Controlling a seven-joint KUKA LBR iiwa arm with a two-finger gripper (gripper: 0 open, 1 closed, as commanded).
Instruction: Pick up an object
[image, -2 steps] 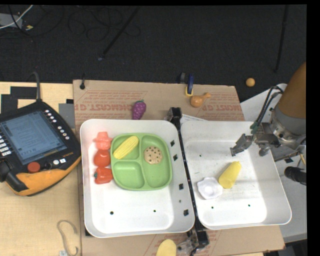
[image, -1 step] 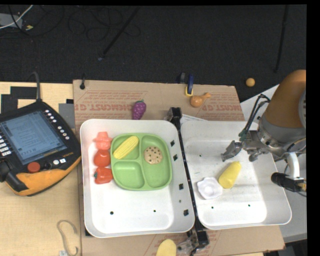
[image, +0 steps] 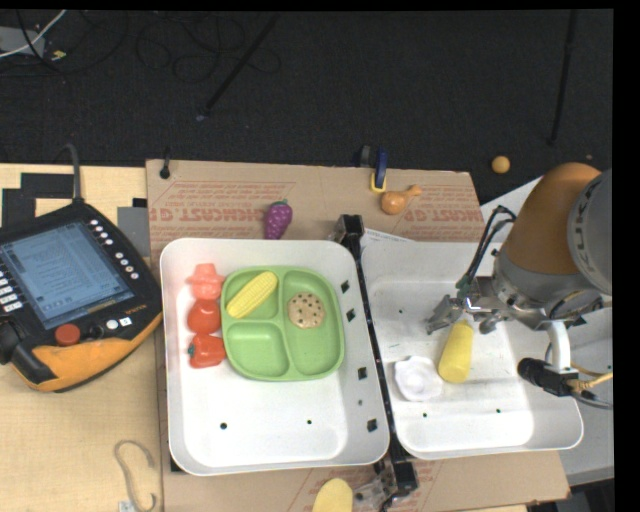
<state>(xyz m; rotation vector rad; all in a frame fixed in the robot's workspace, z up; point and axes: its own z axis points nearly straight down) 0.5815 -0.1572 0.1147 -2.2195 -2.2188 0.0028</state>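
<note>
Fingers (image: 462, 316) spread open; yellow cylinder (image: 456, 351) just below them, right bin (image: 500, 425).

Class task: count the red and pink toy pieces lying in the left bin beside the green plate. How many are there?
3, stacked in a column left of the green plate: a pink piece at the top, a red piece in the middle, another red piece at the bottom. None looks hidden.
</note>
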